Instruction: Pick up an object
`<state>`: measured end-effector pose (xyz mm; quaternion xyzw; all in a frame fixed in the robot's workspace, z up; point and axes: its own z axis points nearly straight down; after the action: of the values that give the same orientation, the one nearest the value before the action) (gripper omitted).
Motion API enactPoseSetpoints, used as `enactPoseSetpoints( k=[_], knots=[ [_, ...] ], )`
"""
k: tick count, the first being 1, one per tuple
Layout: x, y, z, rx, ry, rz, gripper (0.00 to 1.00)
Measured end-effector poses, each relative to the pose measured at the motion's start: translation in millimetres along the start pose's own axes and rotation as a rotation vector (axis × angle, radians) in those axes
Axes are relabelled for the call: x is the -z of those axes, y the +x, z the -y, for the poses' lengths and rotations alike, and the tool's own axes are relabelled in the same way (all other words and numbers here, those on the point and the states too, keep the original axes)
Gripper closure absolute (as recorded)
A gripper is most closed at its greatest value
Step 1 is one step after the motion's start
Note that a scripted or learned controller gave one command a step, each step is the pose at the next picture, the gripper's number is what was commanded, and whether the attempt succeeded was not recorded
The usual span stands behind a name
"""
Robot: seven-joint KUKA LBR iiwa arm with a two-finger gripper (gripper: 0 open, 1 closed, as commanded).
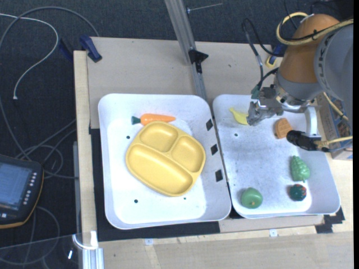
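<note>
Dark carpet strewn with cables around a pale wooden desk (157, 55). Two shallow white bins side by side on it: left bin (112, 116), right bin (325, 200). Grey arm (331, 49) with an orange band, reaching in from the right over the right bin's far edge. Yellow divided plate (165, 158) lying in the middle of the left bin, with a carrot (157, 118) touching its far rim. Jaws (255, 116) low at the right bin's far left corner, just beside a small yellow piece (238, 115); cannot tell whether apart or together. Orange lump (281, 128) near the far edge, a black part of the arm just beside it. Green apple (251, 197) at the near edge. Green bumpy piece (299, 168) toward the right edge. Strawberry (297, 192) near the near right corner.
</note>
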<state>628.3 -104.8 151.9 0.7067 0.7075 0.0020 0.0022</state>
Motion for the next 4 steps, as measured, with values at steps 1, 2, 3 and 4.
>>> enactPoseSetpoints(
  k=[1, 2, 3, 4],
  knots=[
    [64.1, -1.6, 2.7, 0.000, -0.003, 0.001, 1.00],
    [119.1, -1.5, 0.6, 0.001, -0.003, 0.001, 1.00],
    [123.9, 48.4, -4.5, 0.005, 0.002, -0.002, 1.00],
    [123.8, 109.9, -6.9, 0.006, 0.003, -0.003, 1.00]
  ],
)
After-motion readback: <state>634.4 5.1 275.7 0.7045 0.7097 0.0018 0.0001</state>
